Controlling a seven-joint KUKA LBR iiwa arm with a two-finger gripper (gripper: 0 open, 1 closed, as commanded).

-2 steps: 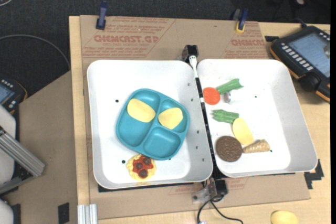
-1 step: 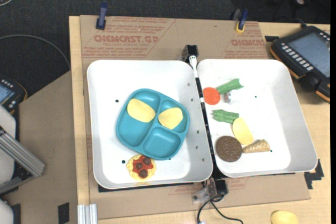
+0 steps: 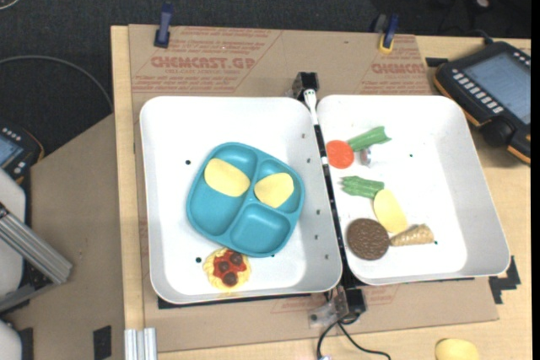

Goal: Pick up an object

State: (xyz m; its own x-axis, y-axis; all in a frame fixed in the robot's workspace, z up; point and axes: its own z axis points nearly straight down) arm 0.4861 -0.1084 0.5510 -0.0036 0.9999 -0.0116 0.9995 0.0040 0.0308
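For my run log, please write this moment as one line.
left bin: blue plate, pizza piece | right bin: carrot slice, cookie, cone | nothing picked yet

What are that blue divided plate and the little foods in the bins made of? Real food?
The blue plate looks like moulded plastic: even colour, soft sheen, rounded compartment ridges. The foods seem to be toy replicas, likely plastic or rubber: the yellow pieces are flat, uniform colour, the brown cookie and the small pizza look too tidy. The white bins appear smooth plastic.
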